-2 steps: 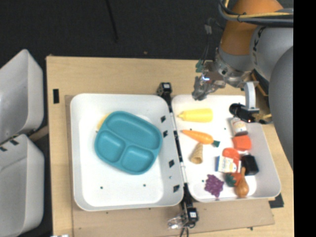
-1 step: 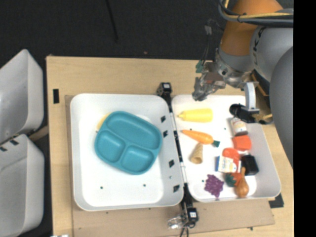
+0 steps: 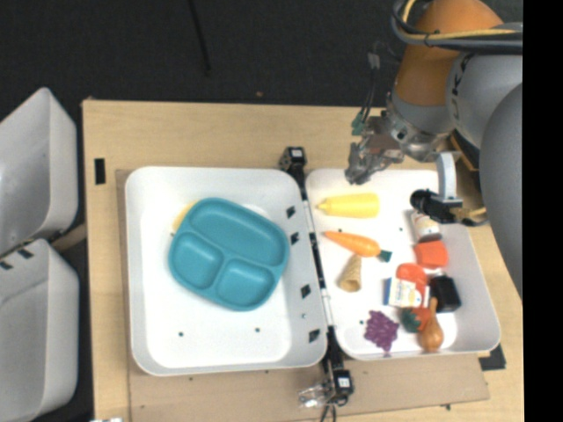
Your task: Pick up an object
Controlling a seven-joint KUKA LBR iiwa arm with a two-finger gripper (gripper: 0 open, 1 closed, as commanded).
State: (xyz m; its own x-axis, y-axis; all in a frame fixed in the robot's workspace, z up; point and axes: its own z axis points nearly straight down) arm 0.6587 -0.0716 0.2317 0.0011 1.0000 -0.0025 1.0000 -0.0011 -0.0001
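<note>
Two-finger gripper point(image 3: 362, 170) on grey arm w/ orange band hangs over far edge of right-hand shallow white bin point(image 3: 479, 275). Open or closed: can't tell, nothing seen in it. Just near of it lies the yellow corn-shaped plastic toy point(image 3: 349, 205), then an orange carrot toy point(image 3: 354, 243). Pick not yet made; descent, grasp, lift all left.

bins point(image 3: 141, 262): 2 | blue tray point(image 3: 230, 253): 1 | carrot point(image 3: 356, 243): 1 | grapes point(image 3: 382, 330): 1

I see even, bright overhead light; the two shallow white plastic bins point(image 3: 141, 236) nearly wash out, shadows stay faint, everything looks slightly soft.
</note>
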